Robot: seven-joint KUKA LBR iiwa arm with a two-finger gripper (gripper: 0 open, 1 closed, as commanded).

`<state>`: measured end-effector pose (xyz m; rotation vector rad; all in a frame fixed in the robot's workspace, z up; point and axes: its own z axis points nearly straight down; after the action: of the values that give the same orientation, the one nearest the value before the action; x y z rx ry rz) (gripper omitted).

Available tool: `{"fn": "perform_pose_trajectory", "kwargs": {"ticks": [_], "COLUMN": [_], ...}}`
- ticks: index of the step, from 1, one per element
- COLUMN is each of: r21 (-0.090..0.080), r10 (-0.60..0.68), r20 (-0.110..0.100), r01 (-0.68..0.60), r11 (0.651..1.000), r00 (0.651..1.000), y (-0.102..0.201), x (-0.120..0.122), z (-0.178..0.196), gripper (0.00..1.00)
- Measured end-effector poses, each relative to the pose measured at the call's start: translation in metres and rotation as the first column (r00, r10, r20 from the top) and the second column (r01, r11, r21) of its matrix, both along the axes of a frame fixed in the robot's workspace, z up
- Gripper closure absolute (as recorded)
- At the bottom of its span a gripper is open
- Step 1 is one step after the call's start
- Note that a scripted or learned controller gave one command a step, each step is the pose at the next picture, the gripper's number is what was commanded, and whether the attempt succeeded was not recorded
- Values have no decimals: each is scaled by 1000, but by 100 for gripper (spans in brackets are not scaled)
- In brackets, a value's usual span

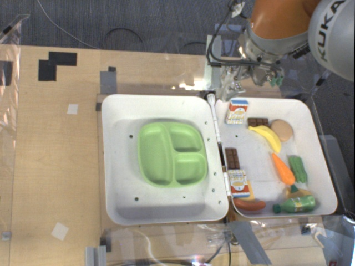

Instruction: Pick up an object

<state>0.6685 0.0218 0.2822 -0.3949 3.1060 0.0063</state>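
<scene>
Here, toy foods lie in the right bin (310, 115): a milk carton (237, 112) at its far-left corner, a banana (267, 137) nearer the middle, a carrot (284, 169). The gripper (244, 82) hangs past the far rim.

One fixed camera hangs above the pale wooden bench (50, 165), looking down at a slant, far enough back to take in both shallow white plastic bins (111, 148) side by side. The grey, orange-banded arm (288, 10) enters at the upper right, beyond the bins' far edge.
</scene>
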Motion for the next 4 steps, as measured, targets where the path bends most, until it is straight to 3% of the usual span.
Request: {"fn": "perform_pose_trajectory", "kwargs": {"ticks": [1,2,3,4], "r21": [-1,-1,2,5], "r10": [-6,-40,-154,-341], "r20": [14,-3,-1,-2], "r01": [6,40,154,341], "r11": [1000,999,988,940], "r00": [1000,999,988,940], "y": [-4,58,115,203], "x": [2,1,1,0], "z": [15,-12,-17,-3], "gripper": [100,100,100,100]}}
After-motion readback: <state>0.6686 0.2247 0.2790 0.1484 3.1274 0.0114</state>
